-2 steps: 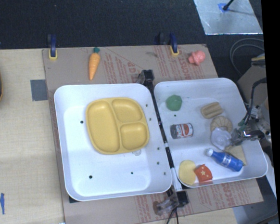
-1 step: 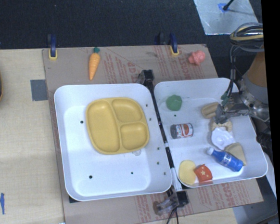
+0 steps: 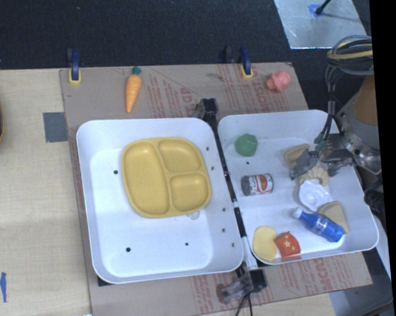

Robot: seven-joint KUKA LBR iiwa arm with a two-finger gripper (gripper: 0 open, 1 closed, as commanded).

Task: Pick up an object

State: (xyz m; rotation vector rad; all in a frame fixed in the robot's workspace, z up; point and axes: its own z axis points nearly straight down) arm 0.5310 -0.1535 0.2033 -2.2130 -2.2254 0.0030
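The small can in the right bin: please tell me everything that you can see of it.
The can is short, with a red label bearing white marks and dull metal ends. It lies on its side, its length running left to right, on the white floor of the right bin, near that bin's left wall and about midway along it. A green ball lies apart above it. Nothing touches the can.

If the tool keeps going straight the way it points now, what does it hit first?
The tool points left across the right bin. Going straight on, it would probably meet the can lying on its side first, though its height above the bin floor is unclear from this slant.
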